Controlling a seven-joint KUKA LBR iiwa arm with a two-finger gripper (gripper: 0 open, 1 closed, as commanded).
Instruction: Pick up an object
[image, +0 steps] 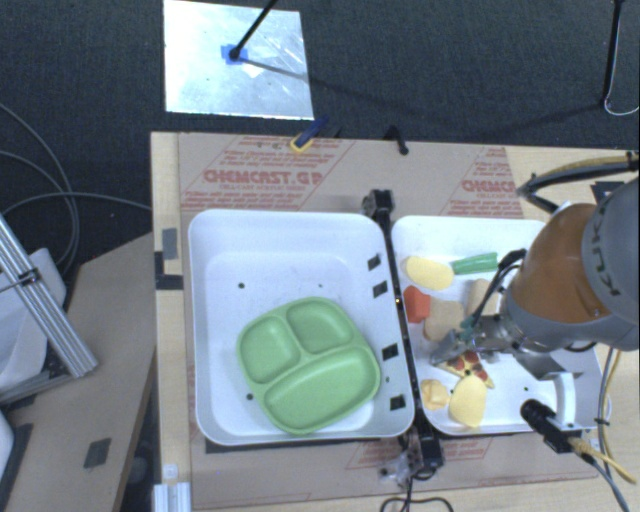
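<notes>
A green divided plate (309, 364) is lying in the left bin (215, 300), toward its lower half. In the right bin (440, 228), toy foods are sitting clustered: a yellow piece (428, 270) with a green stick (474, 264) near the top, a pizza slice (468, 368) and a yellow lump (467, 401) lower down. The gripper (462, 342) is reaching over the pizza slice; whether its jaws are clenched cannot be told.

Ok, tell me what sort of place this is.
Probably a robotics lab's grasping test bench: two white bins on a cardboard-covered bench, toy food beside a green divided plate, and a robot arm reaching in over dark carpet with loose cables.
</notes>
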